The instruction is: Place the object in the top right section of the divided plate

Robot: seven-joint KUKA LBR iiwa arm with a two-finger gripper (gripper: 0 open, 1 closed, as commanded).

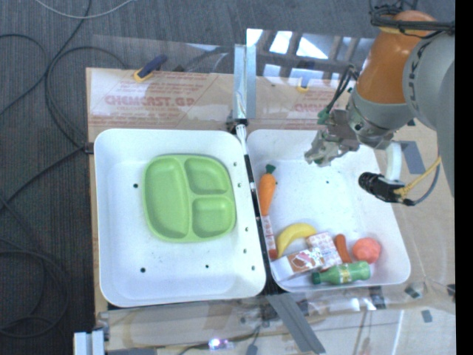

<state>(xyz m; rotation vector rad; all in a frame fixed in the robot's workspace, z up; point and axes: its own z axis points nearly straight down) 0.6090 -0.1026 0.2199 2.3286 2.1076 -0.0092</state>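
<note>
Dark grey carpet (148, 21) covers the floor across the top and left of the frame. Black cables (55, 87) loop over it at the left, and a thin pale cord (66, 6) curls at upper left. The desk (170, 102) is brown board with faded red lettering, under glare.

The bench (166, 98), covered with printed cardboard, bears two shallow white bins side by side. The right bin (347, 191) lies directly beneath the gripper (322, 154), and the left bin (118, 220) sits well to the gripper's left, touching the right bin along a shared edge. A small blue-and-yellow object (148, 67) lies on the cardboard far to the gripper's left, beyond the left bin.
</note>
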